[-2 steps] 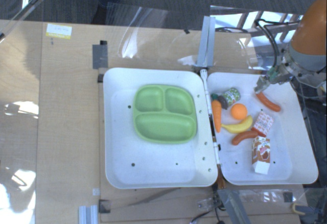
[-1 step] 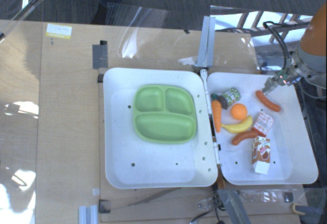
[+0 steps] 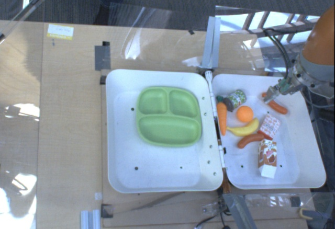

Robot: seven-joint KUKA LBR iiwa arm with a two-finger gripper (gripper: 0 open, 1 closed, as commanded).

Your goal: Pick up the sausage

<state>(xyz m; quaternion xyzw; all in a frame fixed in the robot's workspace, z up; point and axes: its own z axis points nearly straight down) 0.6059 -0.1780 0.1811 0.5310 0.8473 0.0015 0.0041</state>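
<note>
The sausage (image 3: 250,139), reddish brown and slightly curved, lies in the right bin (image 3: 309,170) just below the banana (image 3: 244,129). My gripper (image 3: 274,93) hangs over the back of that bin, up and to the right of the sausage and well apart from it. Its tip sits just above a small orange-red piece (image 3: 279,108) lying by the bin's back right. Nothing is visibly held.
The right bin also holds a carrot (image 3: 222,117), a green can (image 3: 236,98), an orange (image 3: 244,113), a red-and-white packet (image 3: 270,125) and a small carton (image 3: 267,158). A green divided plate (image 3: 168,116) lies in the left bin (image 3: 125,165). Cables (image 3: 277,47) run behind the arm.
</note>
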